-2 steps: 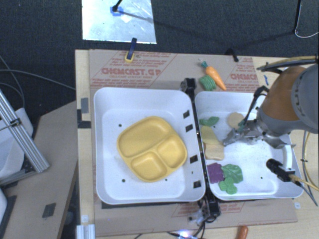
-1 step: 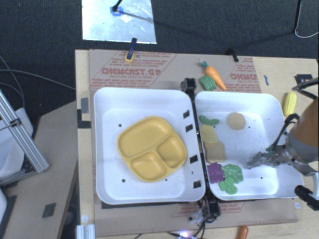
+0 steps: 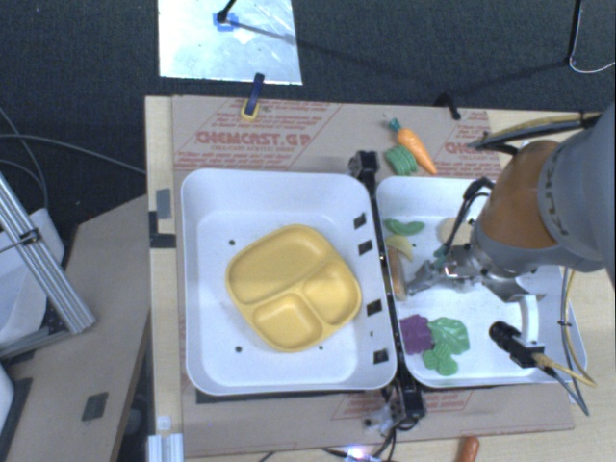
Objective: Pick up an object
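Observation:
My gripper [image 3: 422, 279] hangs low over the left-middle of the right bin [image 3: 481, 189], at the end of the grey arm with its orange band [image 3: 510, 200]. Just above it lie a small yellow piece [image 3: 399, 248] and a green leafy toy [image 3: 404, 227]. Below it sit a purple grape bunch [image 3: 416, 333] and a green broccoli-like toy [image 3: 448, 342]. A pale round item [image 3: 449, 229] peeks out beside the arm. I see nothing held in the gripper.
The left bin [image 3: 207, 258] holds a yellow divided plate [image 3: 294, 285]. A toy carrot [image 3: 416, 145] with a green piece [image 3: 400, 160] lies on the cardboard behind the right bin. A black divider [image 3: 377, 258] runs between the bins.

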You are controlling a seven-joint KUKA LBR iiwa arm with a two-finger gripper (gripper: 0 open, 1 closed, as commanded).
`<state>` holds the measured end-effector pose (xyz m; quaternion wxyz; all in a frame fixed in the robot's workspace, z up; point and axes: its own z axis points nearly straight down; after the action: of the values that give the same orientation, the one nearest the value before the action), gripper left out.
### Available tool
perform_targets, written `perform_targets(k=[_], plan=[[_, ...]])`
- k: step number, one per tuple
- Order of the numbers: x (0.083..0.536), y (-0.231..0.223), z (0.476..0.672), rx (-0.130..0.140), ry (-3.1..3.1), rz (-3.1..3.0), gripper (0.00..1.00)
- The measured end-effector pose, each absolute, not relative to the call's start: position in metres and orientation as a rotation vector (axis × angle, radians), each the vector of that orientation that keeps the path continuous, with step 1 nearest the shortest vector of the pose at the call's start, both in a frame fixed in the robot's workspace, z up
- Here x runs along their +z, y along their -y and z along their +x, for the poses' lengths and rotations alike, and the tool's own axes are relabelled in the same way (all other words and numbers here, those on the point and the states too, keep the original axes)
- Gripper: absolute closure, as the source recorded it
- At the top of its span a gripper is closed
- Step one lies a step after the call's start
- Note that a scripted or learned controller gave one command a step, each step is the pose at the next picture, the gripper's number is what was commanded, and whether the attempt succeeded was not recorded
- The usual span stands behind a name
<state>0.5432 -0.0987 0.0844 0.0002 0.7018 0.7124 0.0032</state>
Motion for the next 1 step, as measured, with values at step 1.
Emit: perform_targets(k=[1], plan=[[0.0847, 0.1590, 0.5309, -0.001, -2.215, 2.223, 0.00]])
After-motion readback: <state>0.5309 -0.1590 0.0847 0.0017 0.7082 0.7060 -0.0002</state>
